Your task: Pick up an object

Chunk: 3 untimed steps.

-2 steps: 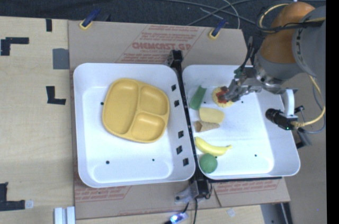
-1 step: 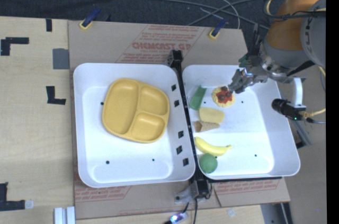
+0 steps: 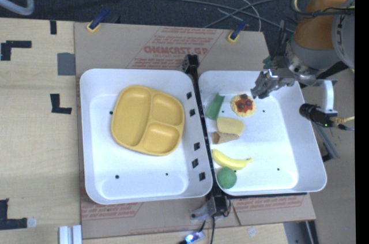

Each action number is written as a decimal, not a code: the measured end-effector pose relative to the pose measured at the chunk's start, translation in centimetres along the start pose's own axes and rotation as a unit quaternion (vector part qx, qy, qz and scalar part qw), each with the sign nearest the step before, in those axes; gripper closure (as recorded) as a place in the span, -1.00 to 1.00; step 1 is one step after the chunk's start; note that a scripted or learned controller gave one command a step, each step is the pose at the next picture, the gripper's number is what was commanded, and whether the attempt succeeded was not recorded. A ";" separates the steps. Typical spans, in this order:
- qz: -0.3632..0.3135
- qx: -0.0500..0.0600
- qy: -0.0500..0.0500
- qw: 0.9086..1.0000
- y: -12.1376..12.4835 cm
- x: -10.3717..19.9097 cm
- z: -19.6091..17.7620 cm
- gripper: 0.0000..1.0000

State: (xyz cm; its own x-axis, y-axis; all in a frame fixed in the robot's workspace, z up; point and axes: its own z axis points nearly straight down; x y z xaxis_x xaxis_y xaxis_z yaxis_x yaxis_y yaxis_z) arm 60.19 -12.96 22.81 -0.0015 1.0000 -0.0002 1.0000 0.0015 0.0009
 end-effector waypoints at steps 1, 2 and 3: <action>-0.002 0.002 0.001 1.000 0.2 5.4 1.1 1.00; -0.002 0.002 0.001 1.000 -0.2 10.9 2.0 1.00; -0.003 0.002 0.001 1.000 -1.1 17.2 1.8 1.00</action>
State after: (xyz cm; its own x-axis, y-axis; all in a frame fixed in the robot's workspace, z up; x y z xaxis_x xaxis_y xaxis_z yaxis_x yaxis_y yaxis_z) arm 59.02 4.20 21.01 -0.0079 1.0000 0.0019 1.0000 0.0079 -0.0022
